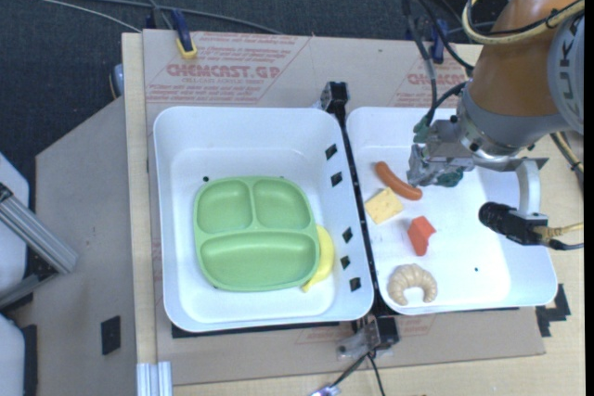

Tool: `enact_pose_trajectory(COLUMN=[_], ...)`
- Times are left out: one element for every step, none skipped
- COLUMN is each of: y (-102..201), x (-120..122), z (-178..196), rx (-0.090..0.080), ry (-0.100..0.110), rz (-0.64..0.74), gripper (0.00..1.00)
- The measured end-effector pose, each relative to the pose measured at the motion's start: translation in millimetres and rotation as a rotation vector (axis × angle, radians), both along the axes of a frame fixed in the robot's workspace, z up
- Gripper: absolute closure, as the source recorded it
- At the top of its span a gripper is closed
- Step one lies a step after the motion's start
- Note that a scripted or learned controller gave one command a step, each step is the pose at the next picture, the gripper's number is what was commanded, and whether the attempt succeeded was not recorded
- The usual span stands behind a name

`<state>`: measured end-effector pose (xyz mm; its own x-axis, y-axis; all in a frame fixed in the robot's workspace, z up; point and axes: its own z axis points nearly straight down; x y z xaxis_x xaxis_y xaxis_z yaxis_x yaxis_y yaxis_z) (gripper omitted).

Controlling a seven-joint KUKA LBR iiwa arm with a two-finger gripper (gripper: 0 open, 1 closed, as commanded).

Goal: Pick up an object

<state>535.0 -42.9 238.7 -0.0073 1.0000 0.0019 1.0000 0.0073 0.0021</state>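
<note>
Bench: brown board (232,70) with red print, carrying two shallow white bins side by side.
Left bin (176,199): smooth white plastic, rounded corners. Holds a green tray and a banana.
Green tray (255,232): matte pale-green plastic, rounded rectangle, three compartments, two small at the far side and one long at the near side. Lies flat in the bin's middle.
Banana (324,260): yellow, curved; touching the tray's right edge and partly tucked beneath it.
Right bin (492,269): same white plastic. Holds four small food-shaped pieces, all in its left half.
Sausage (397,182): orange-red, slim, rod-shaped, lying at a slant; its right end sits just below the gripper.
Cheese wedge (383,205): pale yellow, flat-faced block, just beside the sausage on its near side.
Carrot piece (421,235): red-orange, stubby, tapered; near the cheese, apart from it.
Croissant (413,283): tan, ridged crescent, near the bin's front wall.
Gripper (434,164): grey metal, low over the right bin's far-left area, by the sausage.
Jaws: cannot tell whether spread or pressed together; nothing is visibly pinched.
Arm: glossy orange band (520,37) above the grey wrist.
</note>
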Motion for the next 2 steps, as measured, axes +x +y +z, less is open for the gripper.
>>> enact_pose_trajectory(y=[56,114], x=[16,31], z=[-12,-4], rx=[0.0,0.0], ry=[0.001,-0.001], rz=[-0.001,-0.001], gripper=[1.0,1.0])
